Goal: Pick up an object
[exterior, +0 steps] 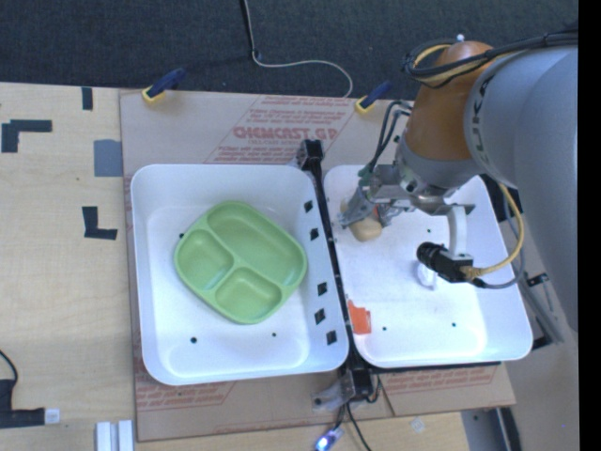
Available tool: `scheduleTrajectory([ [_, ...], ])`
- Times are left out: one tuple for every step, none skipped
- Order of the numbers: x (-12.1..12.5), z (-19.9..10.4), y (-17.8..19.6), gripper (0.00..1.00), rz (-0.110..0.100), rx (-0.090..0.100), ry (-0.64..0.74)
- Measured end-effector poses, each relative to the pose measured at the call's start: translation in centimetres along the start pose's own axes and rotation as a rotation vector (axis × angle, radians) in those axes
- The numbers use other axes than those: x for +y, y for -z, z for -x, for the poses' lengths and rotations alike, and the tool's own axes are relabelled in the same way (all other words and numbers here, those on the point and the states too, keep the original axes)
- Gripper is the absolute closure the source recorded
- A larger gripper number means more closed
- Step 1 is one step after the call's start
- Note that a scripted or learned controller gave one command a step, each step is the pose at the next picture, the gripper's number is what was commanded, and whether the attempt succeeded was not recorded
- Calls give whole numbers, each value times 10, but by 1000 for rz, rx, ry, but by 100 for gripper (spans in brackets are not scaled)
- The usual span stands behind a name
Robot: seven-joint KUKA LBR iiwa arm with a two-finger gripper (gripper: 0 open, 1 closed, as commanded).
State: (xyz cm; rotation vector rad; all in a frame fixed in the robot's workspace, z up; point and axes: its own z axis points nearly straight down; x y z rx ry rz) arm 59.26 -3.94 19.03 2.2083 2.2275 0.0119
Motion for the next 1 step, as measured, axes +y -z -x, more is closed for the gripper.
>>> scheduleTrajectory([
  [-25,-61,55,100,-8,0,-2],
])
